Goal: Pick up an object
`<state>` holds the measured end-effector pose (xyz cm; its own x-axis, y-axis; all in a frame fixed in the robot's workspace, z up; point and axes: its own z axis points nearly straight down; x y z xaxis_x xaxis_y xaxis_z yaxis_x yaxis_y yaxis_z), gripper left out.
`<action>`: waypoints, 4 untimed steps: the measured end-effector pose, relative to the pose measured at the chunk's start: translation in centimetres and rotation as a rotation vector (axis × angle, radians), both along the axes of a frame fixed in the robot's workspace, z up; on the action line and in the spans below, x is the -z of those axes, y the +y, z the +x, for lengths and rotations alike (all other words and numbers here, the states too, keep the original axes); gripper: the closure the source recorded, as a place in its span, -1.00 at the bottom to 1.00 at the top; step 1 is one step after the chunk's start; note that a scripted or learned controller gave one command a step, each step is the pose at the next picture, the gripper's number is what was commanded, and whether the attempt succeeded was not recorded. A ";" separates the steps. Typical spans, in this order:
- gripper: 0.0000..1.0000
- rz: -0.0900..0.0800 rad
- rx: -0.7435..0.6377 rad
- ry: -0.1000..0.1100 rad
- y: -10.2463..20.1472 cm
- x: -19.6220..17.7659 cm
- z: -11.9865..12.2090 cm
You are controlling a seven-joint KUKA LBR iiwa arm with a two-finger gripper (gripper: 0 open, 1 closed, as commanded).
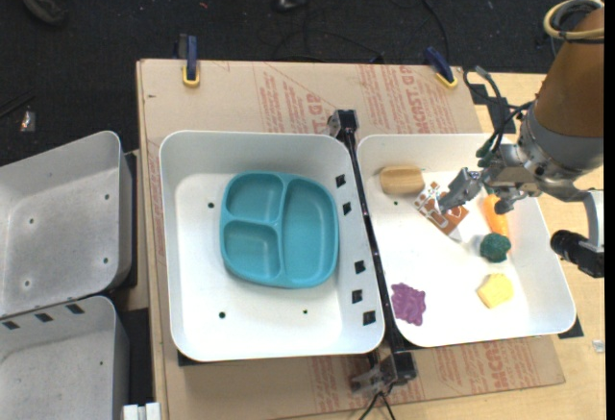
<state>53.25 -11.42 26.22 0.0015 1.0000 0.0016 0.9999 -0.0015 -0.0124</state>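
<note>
My gripper (455, 196) hangs over the upper middle of the right bin (538, 317), reaching in from the right. Right at its tip lies a small orange and white object (441, 211), and I cannot tell whether the two touch. A tan bread-like piece (402, 181) lies to the left of it. An orange piece (496, 216) sits partly under the wrist, with a dark green lump (495, 247) just below. A yellow block (496, 290) and a purple lump (408, 303) lie toward the bin's front.
The left bin (192, 312) holds a teal divided plate (281, 228). A black divider strip (360, 216) runs between the bins. Both rest on a cardboard sheet (288, 96) held by clamps. White trays (58, 216) stand at the far left.
</note>
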 end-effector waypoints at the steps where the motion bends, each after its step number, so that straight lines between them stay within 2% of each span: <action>1: -1.00 -0.001 -0.003 -0.012 0.0 -0.6 0.2; 4: -1.00 -0.001 0.000 -0.008 -1.0 13.0 0.1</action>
